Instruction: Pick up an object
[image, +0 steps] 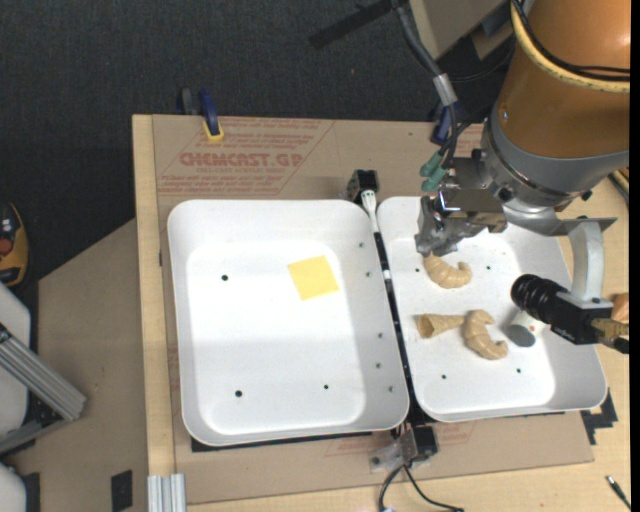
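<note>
The jaws hang low over the right bin (560, 385), near its upper-left corner in the view. We cannot tell whether they are spread or pressed together, because the wrist hardware above them masks their tips. Directly below them in the view, right at their tips, a tan croissant-shaped piece (448, 272) lies on the bin floor. We cannot tell whether the jaws touch it.

Further below the jaws, beyond that piece, lie a tan cone-shaped piece (438, 324) and a second croissant-shaped piece (484, 337), side by side and touching or nearly so. A small grey disc (520, 336) sits just to the right of the second croissant shape.

Up and to the right of the jaws rises the arm (570, 70), grey at the wrist and orange above.

To the left of the jaws, across the seam between the bins, is the left bin (250, 360). A yellow square (313, 277) lies flat on its floor, well apart from the jaws. A black clip (362, 185) sits at the top of the seam, up and to the left of the jaws. Both bins rest on the brown counter (150, 330).
</note>
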